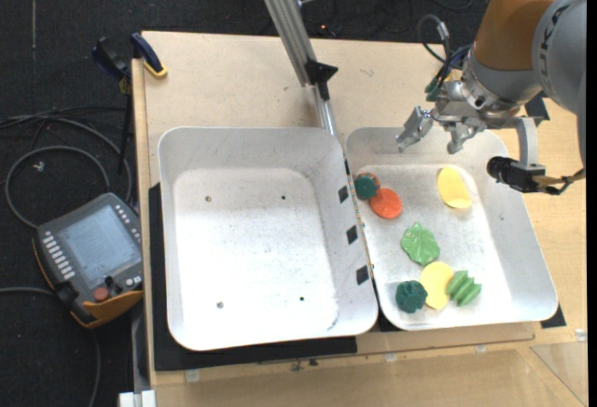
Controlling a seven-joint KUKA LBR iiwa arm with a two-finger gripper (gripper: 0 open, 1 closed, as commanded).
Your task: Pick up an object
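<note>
My gripper [435,138] hangs above the far edge of the right bin [522,251], fingers spread apart with nothing between them. Below it in that bin lie several toy items: a yellow piece [454,187] near the back, an orange-red piece [385,203] touching a dark green one [366,184], a light green leaf shape [420,243] in the middle, and a front cluster of a dark green lump [410,296], a yellow round piece [437,284] and a green ridged piece [464,287]. The yellow piece at the back lies closest to the gripper.
The left bin [187,172] sits beside the right one, sharing a raised middle wall with black clips [354,232]. A slanted metal rail [284,8] crosses the bench at the back. A pendant [89,251] lies on the floor to the left.
</note>
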